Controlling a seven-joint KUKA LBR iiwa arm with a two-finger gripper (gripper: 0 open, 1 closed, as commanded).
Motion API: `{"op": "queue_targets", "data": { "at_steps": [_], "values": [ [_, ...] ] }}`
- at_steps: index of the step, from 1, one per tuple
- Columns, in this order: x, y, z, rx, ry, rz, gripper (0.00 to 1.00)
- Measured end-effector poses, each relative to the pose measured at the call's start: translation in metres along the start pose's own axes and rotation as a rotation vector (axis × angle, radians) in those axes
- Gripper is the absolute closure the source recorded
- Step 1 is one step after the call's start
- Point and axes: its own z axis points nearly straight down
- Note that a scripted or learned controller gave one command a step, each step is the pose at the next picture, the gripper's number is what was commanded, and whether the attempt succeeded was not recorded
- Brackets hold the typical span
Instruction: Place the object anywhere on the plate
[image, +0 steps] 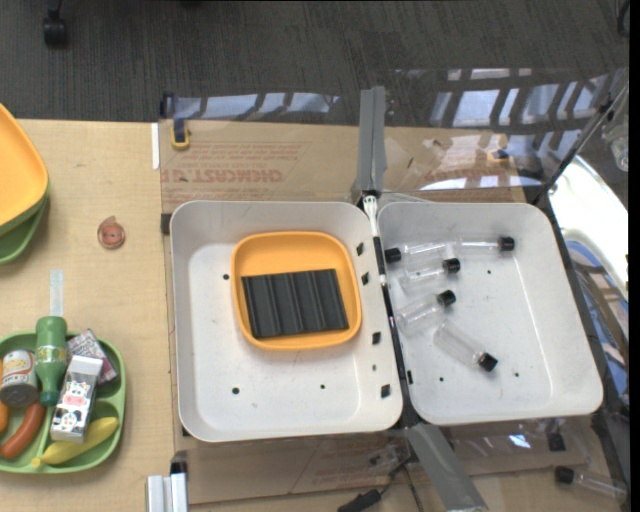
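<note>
Lying loose in the right bin (570, 330) are five clear vials with black caps: one near the far wall (480, 244), two by the far-left corner (428, 266) (412, 252), one at mid-left (422, 310) and one nearer the middle of the floor (462, 348). All sit apart from the walls, and the near and right parts of that bin's floor are bare. In the left bin (200, 390) lies the orange plate (250, 260), rounded-square, with a dark ribbed mat (295, 304) covering most of its middle, so only the plate's rim and far strip stay bare. White floor runs all round the plate, widest on the near side. Beyond the bins, flattened cardboard (235, 165) bears reddish printed lettering, upside down from this view and not clearly legible. On the bench at left, a green tray (105, 430) holds toy food, including a green bottle (50, 352) and a small carton (70, 405) whose print is too small to read.
</note>
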Motion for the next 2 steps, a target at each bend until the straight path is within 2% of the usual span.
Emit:
{"op": "queue_targets", "data": {
  "at_steps": [1,2],
  "values": [
    [-0.0002,0.0001,0.0007,-0.002,-0.001,-0.397,1.0],
    [-0.0003,0.0002,0.0005,-0.002,-0.001,-0.62,1.0]
  ]
}}
